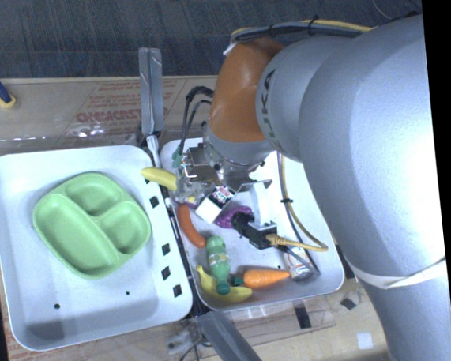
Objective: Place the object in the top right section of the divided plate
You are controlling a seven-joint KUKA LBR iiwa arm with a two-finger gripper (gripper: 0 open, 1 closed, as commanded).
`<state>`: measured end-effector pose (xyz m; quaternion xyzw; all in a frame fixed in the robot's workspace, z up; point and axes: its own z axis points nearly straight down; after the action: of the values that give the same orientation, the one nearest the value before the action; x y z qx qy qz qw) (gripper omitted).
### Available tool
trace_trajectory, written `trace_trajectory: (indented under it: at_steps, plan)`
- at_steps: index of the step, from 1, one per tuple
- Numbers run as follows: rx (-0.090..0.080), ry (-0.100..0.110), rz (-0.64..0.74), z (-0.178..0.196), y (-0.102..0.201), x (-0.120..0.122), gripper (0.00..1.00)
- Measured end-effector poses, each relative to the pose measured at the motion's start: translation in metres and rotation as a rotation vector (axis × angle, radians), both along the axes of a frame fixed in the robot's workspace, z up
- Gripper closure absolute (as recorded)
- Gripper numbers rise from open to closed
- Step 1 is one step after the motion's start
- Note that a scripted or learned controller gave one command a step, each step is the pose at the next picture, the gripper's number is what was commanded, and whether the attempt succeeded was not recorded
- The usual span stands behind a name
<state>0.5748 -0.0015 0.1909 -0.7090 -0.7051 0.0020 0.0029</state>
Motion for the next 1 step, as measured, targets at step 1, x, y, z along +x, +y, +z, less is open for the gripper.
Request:
trace_trajectory:
  at_steps: [1]
  plan:
    - [0.001,-0.003,0.482,0.0082,0.0214,-0.0513,1.0]
